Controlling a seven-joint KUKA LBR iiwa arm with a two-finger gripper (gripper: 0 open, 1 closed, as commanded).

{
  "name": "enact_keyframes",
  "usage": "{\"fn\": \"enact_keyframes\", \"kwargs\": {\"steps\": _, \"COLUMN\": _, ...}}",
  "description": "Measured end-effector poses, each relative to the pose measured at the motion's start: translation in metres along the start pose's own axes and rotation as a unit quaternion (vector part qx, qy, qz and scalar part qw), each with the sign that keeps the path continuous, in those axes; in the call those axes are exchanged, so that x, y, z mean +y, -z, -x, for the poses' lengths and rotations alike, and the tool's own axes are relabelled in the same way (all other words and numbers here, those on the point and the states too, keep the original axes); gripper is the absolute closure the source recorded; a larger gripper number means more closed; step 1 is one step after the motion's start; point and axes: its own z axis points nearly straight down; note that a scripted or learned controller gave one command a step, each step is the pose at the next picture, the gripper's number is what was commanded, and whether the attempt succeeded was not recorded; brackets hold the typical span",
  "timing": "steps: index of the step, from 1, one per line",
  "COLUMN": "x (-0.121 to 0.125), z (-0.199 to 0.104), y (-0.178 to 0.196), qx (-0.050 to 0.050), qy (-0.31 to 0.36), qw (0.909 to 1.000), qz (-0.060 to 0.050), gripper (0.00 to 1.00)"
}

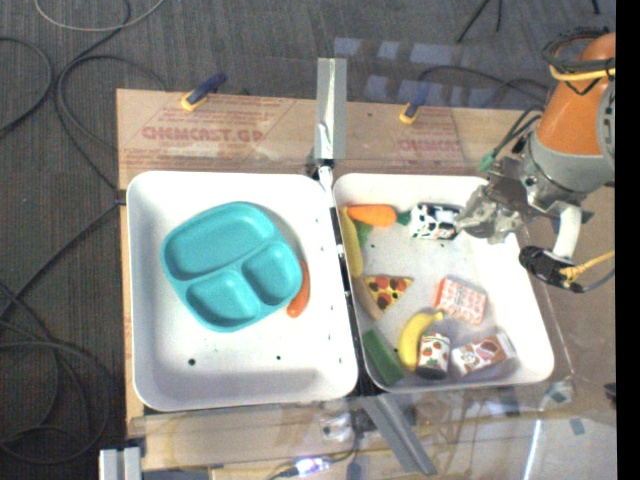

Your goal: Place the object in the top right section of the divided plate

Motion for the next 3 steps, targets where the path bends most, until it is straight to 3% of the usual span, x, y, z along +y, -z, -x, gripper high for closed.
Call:
{"fn": "enact_keyframes", "kwargs": {"steps": 1, "x": -0.037, "z": -0.054, "y": 0.007, "qx": 0.001, "qy": 0.052, "qw": 0.9986, "qz": 0.000, "gripper": 1.00}}
{"fn": "enact_keyframes", "kwargs": {"steps": 2, "x": -0.053, "z": -0.133, "y": -0.032, "qx": 0.001, "qy": 0.051, "qw": 0.9987, "qz": -0.001, "gripper": 1.00}}
{"fn": "enact_keyframes", "kwargs": {"steps": 3, "x": -0.085, "z": -0.191, "y": -0.045, "qx": 0.001, "qy": 0.133, "qw": 0.9911, "qz": 0.000, "gripper": 1.00}}
